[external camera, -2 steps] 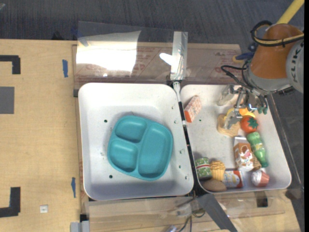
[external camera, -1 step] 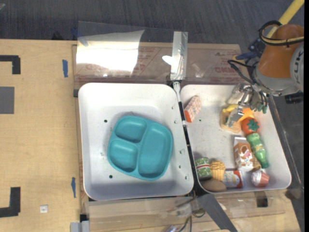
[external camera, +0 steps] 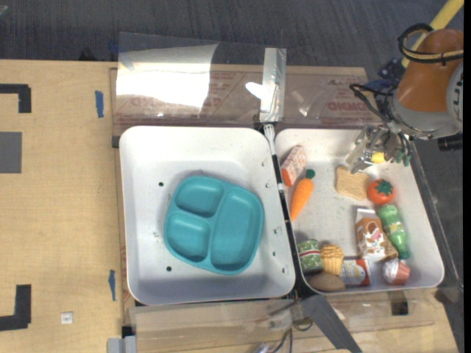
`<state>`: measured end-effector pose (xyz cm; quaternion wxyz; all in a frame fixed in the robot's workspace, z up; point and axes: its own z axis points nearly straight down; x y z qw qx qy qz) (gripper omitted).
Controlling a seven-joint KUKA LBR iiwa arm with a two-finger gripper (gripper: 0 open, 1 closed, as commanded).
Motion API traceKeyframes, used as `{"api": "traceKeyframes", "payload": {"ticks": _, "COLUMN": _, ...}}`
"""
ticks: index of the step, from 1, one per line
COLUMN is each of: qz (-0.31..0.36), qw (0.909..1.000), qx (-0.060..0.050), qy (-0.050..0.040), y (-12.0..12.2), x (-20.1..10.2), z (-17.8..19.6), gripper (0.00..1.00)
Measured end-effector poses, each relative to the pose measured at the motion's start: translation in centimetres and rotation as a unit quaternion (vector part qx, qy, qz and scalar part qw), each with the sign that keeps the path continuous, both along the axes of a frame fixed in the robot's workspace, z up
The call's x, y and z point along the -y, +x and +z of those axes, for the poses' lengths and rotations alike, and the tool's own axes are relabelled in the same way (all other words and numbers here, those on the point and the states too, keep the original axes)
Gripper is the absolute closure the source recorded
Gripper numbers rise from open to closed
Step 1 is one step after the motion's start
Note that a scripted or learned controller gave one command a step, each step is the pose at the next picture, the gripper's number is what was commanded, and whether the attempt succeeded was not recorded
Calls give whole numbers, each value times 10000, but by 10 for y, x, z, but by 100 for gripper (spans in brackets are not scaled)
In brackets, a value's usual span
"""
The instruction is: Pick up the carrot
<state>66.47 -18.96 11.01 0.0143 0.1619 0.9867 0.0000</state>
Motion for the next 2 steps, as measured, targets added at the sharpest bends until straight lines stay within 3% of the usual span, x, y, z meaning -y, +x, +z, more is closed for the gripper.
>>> {"api": "traceKeyframes", "payload": {"ticks": 1, "qz": -1406, "qw": 9900, "qx": -105, "qy": 45, "y": -23, "x": -48, "z": 45, "gripper": 100}}
{"api": "traceKeyframes", "payload": {"ticks": 2, "qz": -3098, "qw": 9507, "qx": -126, "qy": 74, "y": -88, "x": -97, "z": 50, "gripper": 100}}
